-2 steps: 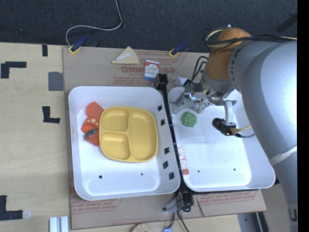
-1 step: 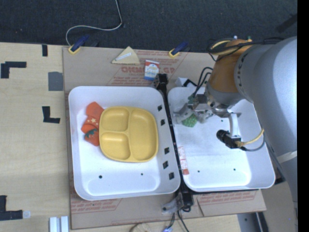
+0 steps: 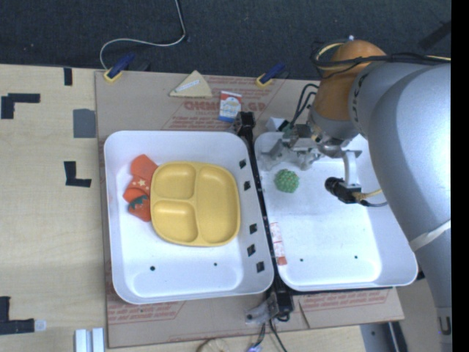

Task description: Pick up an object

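A small green knobbly object (image 3: 286, 180) lies in the right bin (image 3: 330, 262), near its far left corner. My gripper (image 3: 297, 149) hangs just behind and slightly right of it, close to the bin's far wall, and nothing is visibly held. In the left bin (image 3: 183, 281) a yellow divided plate (image 3: 196, 202) lies flat. An orange-red toy (image 3: 139, 187) with a green bit rests against the plate's left edge.
The grey arm (image 3: 410, 145) covers the right bin's far right side, with a black part and cable (image 3: 344, 190) hanging over the bin. A black divider (image 3: 258, 204) runs between the bins. Behind them lie a small red-and-white carton (image 3: 230, 106) and a tan wedge (image 3: 193, 86).
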